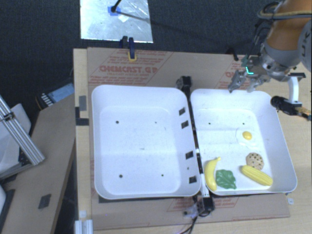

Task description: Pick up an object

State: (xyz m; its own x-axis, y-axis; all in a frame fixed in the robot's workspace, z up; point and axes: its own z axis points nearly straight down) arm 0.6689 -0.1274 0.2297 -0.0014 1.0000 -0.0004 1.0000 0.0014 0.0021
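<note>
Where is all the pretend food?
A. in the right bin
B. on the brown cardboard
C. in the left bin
A: the banana, green leaf, corn, cookie and fried egg all lie in the right bin.

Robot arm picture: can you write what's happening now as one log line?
gripper: open, above right bin far rim, holding nothing | right bin: banana, green leaf, corn, cookie, fried egg

1. The arm (292,13) has an orange band over a grey wrist section.
2. Thin dark cables loop beside the wrist.
3. The gripper (245,84) is grey metal with a small teal light on its body.
</note>
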